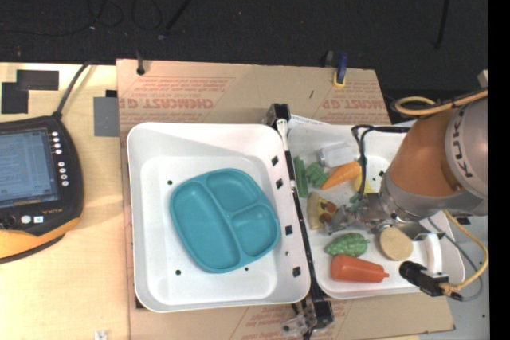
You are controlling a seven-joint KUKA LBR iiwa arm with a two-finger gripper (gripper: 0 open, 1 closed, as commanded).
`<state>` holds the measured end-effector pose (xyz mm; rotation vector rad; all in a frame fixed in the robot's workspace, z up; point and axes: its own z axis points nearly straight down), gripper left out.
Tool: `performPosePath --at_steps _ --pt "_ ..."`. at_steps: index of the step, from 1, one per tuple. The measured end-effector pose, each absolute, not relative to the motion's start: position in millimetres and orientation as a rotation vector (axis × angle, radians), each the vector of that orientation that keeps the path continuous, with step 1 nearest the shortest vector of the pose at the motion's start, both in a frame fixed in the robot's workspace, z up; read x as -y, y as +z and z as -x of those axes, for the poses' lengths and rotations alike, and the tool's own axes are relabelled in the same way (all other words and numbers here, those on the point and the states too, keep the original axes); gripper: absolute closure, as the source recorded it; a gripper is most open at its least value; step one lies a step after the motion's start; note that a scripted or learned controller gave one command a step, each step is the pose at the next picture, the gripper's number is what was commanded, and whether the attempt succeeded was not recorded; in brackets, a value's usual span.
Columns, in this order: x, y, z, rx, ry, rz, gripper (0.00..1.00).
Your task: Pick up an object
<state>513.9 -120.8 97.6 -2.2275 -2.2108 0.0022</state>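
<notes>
The right bin [323, 283] holds several toy foods. An orange carrot piece [343, 174] lies near the back, with a green leafy piece [314, 173] beside it. A bumpy green vegetable [347, 244] and a red pepper [358, 271] lie at the front, next to a round tan slice [394, 244]. A small dark red and yellow item [327, 211] sits mid-bin. My gripper [355, 211] is low in the middle of this bin, just right of that item and above the green vegetable. Nothing visibly sits between its fingers.
The left bin [151, 171] holds a teal divided plate [225, 217]. A white object [335, 153] lies at the back of the right bin. A tablet-like pendant [32, 175] rests on the bench at far left. The arm's orange band [422, 167] covers the right bin's right side.
</notes>
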Motion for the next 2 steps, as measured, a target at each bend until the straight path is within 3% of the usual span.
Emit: performPosePath --at_steps 1,2 --pt "139 87 -474.0 2.216 0.003 2.221 0.0" --pt "139 98 -475.4 2.211 0.001 2.227 1.0"
